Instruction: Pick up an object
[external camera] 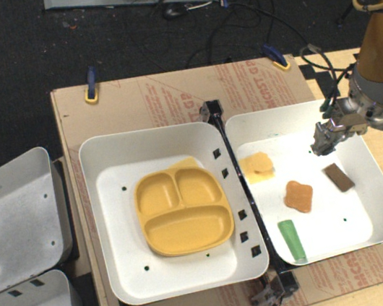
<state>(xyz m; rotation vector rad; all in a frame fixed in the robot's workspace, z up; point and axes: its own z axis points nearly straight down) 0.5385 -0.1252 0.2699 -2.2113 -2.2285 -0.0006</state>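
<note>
The right bin (380, 225) holds a pale yellow block (257, 167) at its left, an orange-brown lump (299, 196) near the middle, a brown bar (338, 177) to the right and a green cylinder (290, 240) at the front. My gripper (324, 141) hangs over the bin's upper right part, just above and left of the brown bar, apart from all the objects. Nothing shows between its fingers.
The left bin (104, 200) holds a yellow divided tray (184, 210). A black divider (236, 177) runs between the bins. Two clamps (92, 91) (277, 57) grip the cardboard's far edge. White bin lids (12, 217) lie at the left.
</note>
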